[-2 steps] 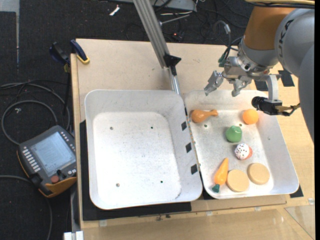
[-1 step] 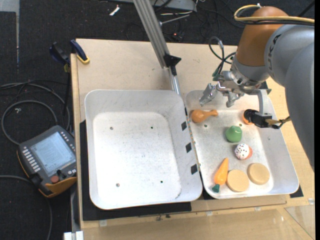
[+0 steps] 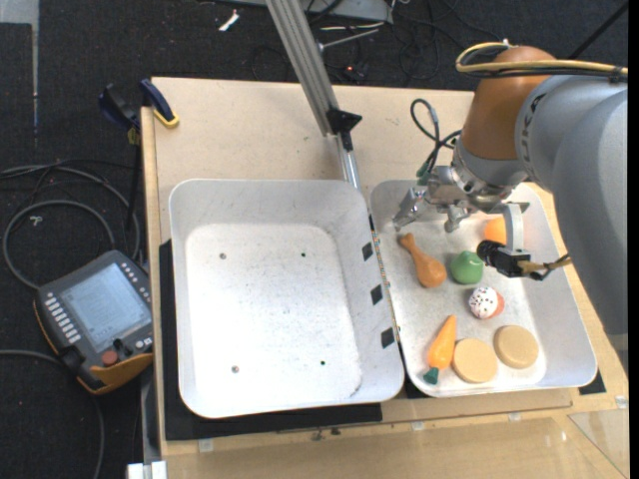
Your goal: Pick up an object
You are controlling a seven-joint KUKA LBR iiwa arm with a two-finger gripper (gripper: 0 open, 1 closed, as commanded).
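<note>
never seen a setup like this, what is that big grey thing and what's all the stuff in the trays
The big grey and orange thing is a robot arm reaching in from the right. Its gripper hangs over the far end of the right bin. The one camera looks down at a slant on two shallow white bins on a bench. The right bin holds toy items: a brown drumstick, a green ball, a spotted die, a carrot and two tan discs. The left bin sits beside it. Nothing can be seen between the gripper's tips. The box at left is a handheld controller.
</note>
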